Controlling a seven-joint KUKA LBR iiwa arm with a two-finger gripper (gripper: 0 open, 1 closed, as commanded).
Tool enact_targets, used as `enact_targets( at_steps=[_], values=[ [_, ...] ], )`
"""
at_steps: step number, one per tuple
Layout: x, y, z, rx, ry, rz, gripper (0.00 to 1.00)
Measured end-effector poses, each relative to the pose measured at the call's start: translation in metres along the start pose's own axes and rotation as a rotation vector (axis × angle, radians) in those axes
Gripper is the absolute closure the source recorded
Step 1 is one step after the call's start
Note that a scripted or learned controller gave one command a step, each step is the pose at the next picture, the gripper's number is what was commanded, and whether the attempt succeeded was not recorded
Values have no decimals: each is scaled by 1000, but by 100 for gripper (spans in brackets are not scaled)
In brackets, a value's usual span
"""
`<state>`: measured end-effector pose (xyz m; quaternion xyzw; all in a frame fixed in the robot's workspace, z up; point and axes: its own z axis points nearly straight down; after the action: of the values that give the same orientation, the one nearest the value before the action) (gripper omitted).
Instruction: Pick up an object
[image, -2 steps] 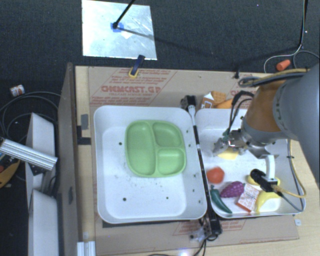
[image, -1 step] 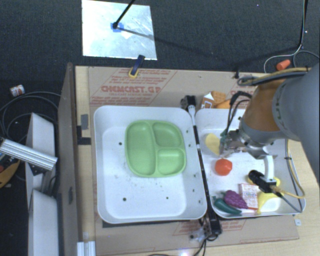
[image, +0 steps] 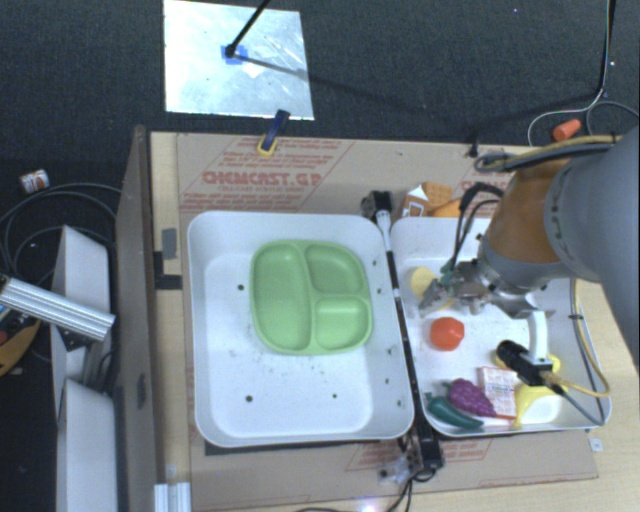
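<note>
gripper (image: 440, 292) low in right bin (image: 570, 425) | fingers blurred, state unclear | yellow object (image: 424, 278) partly hidden

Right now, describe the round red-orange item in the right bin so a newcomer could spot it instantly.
Start at the right white bin, the one the grey arm reaches into. Near its middle, just below the gripper, lies a small round red-orange object, tomato-like. Its neighbours toward the bin's lower edge are a purple piece and a yellow piece; it alone is red-orange and round.
</note>
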<state>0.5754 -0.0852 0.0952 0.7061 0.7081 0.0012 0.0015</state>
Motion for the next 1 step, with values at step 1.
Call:
enact_targets(
  at_steps=[1],
  values=[
    [-4,-34,11,4,1,4,0]
  ],
)
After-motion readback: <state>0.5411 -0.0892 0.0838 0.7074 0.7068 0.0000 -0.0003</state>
